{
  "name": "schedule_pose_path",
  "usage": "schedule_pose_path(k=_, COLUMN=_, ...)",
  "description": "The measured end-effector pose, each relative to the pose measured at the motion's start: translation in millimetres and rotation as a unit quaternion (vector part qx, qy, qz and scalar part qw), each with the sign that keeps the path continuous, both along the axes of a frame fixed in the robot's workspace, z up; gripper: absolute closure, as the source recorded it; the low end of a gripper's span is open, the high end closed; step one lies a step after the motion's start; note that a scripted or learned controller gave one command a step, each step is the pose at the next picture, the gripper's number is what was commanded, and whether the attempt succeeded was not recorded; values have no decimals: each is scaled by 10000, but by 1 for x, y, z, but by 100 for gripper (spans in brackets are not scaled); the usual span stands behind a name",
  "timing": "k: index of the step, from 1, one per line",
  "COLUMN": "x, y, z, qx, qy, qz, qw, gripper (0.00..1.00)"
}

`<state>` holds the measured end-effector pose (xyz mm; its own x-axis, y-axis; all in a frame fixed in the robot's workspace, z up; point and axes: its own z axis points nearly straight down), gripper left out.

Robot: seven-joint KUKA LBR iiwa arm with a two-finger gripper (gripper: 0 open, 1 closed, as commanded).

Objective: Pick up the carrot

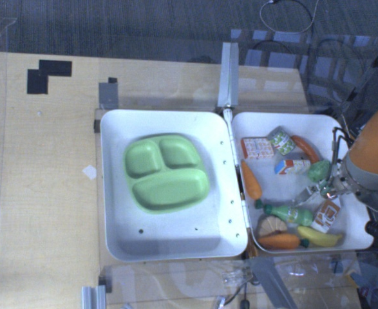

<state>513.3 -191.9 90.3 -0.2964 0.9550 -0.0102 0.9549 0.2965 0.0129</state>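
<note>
Carrot (251, 180) lying along the right bin's (349, 242) left wall, green bottle (286, 212) sitting just below it, pincer (324, 190) hovering well to its right among the packets, grip state too cluttered to call, green tray (166, 172) resting in the left bin (111, 192)

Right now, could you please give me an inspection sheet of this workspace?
Surface: wooden bench bearing two white bins side by side.
Job's things: carrot lies free along the left wall of the right bin.
Clutter: green bottle, banana, small cartons and other toy food crowd the right bin; a green divided plate sits in the left bin.
Grippers: gripper is low over the right bin, apart from the carrot.
Cables: a looped cable lies on the floor behind the bench.
Surroundings: black markers on the bench top.
</note>
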Motion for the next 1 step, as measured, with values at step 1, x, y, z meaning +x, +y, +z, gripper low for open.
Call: schedule_pose_path(k=1, x=35, y=81, z=150, qx=28, qy=30, qz=-276, qw=9996, gripper=0)
